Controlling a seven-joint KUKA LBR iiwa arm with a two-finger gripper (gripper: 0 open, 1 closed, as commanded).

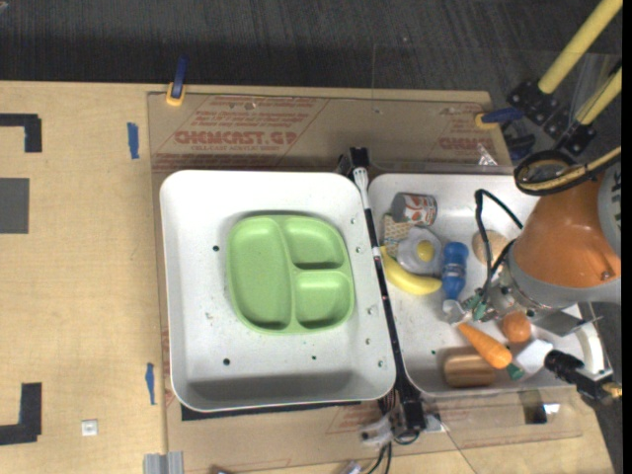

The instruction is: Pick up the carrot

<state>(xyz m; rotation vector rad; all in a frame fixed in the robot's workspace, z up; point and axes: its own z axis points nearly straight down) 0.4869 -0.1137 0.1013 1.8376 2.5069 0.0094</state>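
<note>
Just left of pincer (499, 309): carrot (484, 345), lying slantwise.

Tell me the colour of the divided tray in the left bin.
Light green tray, seen clearly in the camera view.

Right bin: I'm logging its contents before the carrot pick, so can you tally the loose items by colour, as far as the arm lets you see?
Orange: 2, the carrot and a small orange ball
Yellow: 1, a banana
Blue: 1, a blue bottle
Brown: 1, a brown block
Mixed print: 1, a can
Total: 6 visible; the arm hides part of the bin.
</note>
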